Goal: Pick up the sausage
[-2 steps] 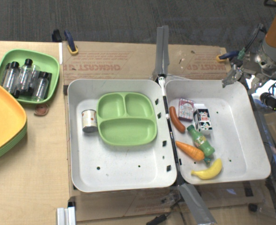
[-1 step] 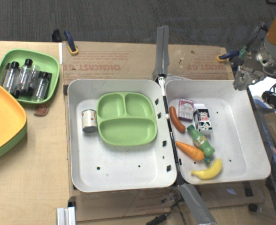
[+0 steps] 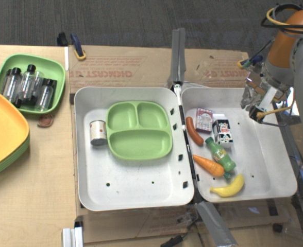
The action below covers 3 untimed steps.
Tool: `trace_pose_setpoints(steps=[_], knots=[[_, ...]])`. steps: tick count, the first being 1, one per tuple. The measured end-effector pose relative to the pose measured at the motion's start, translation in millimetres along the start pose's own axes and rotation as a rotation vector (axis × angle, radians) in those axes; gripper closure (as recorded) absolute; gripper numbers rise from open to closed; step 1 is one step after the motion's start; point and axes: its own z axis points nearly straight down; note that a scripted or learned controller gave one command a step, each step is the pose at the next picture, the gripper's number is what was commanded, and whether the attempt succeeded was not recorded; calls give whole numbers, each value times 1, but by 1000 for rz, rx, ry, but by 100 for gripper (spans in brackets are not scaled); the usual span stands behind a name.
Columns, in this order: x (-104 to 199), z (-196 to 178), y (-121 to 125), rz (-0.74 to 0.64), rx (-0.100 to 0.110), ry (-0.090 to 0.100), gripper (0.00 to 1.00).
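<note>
Banana (image 3: 228,187) lies nearest the camera, at the front of the right bin (image 3: 275,158), with a carrot (image 3: 208,164) just behind it and a green bottle (image 3: 221,155) slanting beside the carrot. Behind those, the sausage (image 3: 194,131) lies free on the bin floor close to the left wall of that bin, running at a slant, with nothing gripping it. Just to its right sit a pink-and-white packet (image 3: 203,120) and a small black-and-white carton (image 3: 222,130). In the left bin (image 3: 89,184), a green divided plate (image 3: 139,129) rests with a small tin can (image 3: 97,133) on its side touching the plate's left edge. Farther back and to the right, the hand (image 3: 256,103) hangs over the right bin's far right corner, well apart from the sausage; whether it is released or clenched I cannot tell. On the bench at far left stand stacked yellow plates (image 3: 4,135) and a green tray of bottles (image 3: 30,84).
</note>
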Motion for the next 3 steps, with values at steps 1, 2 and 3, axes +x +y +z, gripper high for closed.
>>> trace_pose_setpoints(steps=[1,2,3], knots=[[-34,47,-6,-225,-1,1,100],[9,46,-38,-412,-1,1,100],[37,44,-70,-525,-13,-9,100]])
